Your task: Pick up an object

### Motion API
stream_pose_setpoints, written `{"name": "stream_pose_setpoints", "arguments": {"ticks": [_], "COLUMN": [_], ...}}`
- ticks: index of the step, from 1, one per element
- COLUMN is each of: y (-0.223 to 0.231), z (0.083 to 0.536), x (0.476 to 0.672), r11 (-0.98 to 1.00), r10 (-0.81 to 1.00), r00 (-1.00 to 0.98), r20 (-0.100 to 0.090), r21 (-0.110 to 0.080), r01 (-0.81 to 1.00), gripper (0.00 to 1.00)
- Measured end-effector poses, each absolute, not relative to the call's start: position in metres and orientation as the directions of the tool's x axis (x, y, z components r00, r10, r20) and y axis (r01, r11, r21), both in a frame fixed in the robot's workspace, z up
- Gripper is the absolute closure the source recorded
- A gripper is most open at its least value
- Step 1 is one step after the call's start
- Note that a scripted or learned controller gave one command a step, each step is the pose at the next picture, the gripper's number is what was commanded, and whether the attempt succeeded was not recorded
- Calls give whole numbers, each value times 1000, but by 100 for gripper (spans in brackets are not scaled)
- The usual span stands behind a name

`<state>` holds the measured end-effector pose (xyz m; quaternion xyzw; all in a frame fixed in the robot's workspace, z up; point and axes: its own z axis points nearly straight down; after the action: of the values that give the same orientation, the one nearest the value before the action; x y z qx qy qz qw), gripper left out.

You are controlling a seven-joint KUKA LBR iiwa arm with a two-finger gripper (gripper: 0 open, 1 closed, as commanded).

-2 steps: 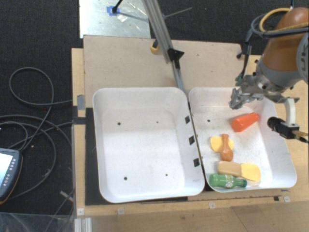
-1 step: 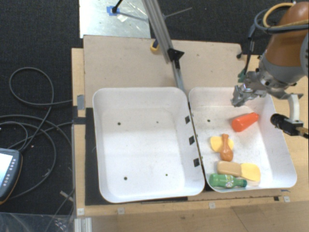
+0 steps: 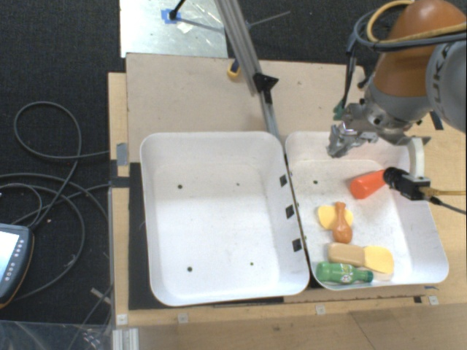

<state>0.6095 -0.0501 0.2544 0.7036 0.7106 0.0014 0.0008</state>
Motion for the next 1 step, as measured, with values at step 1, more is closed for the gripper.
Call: {"name": "stream_pose_setpoints", "arguments": {"ticks": [1], "y": [-8], "z": [256], "x": [627], "r11": [10], "r10": [1000], "r00": [-10], "r20": [2], "r21": [4], "r01": [1000], "gripper": [100]}}
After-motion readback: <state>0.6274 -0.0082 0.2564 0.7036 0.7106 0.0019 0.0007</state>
